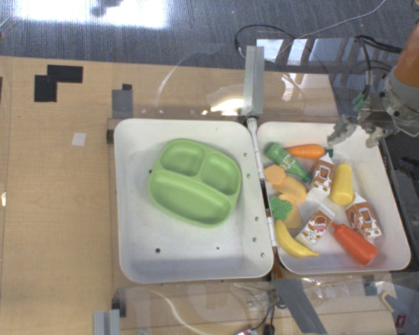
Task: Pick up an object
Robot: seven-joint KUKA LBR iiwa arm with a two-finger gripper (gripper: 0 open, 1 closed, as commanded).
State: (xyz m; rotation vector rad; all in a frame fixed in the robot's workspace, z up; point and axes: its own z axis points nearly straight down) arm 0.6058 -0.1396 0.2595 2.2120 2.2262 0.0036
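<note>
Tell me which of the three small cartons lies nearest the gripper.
The carton beside the yellow bottle, below the carrot. The other two cartons lie lower, by the banana and red bottle.

Slanted overhead view of both bins (126, 257)

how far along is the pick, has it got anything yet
Nothing looks picked yet. The gripper hangs open over the back edge of the right bin with nothing between its fingers. The toy food, including the carrot, yellow bottle and banana, lies in that bin; the green plate sits in the left bin. Descent, grasp and lift are all left.
</note>
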